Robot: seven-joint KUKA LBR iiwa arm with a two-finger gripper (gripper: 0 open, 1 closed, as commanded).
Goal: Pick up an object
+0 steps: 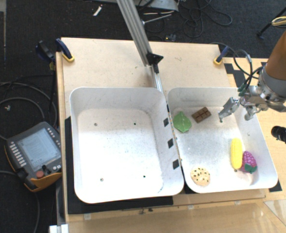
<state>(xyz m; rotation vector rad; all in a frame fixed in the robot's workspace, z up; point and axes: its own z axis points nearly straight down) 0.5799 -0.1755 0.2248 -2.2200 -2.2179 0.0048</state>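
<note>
The claw (236,109) is spread apart with nothing in it, near the right bin's (215,94) far edge. The chocolate bar (201,114) lies just left of it.

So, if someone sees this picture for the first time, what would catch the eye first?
Probably the bright toy food in the right bin: a yellow corn cob lying against purple grapes near its right wall, a green leaf and a brown chocolate piece further back, a cookie at the front. Next, the end effector hangs open above that bin's back right part, holding nothing.
</note>
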